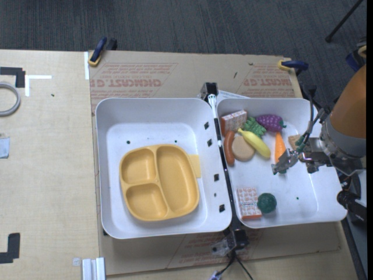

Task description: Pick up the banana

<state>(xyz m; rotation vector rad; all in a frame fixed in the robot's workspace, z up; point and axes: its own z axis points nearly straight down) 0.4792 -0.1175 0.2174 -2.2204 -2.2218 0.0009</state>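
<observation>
The banana lies in the right bin at about 11 o'clock of its floor, long axis running from 10 o'clock to 4 o'clock, its upper end partly tucked under the green vegetable and touching the tan bread piece. The gripper sits at 4 o'clock from the banana, beside the carrot. It is small and dark against the bin; whether it is spread or closed cannot be told.

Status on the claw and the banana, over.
Claw low in right bin, nothing seen between its fingers. Banana lies apart, up-left. Carrot sits between them.
</observation>
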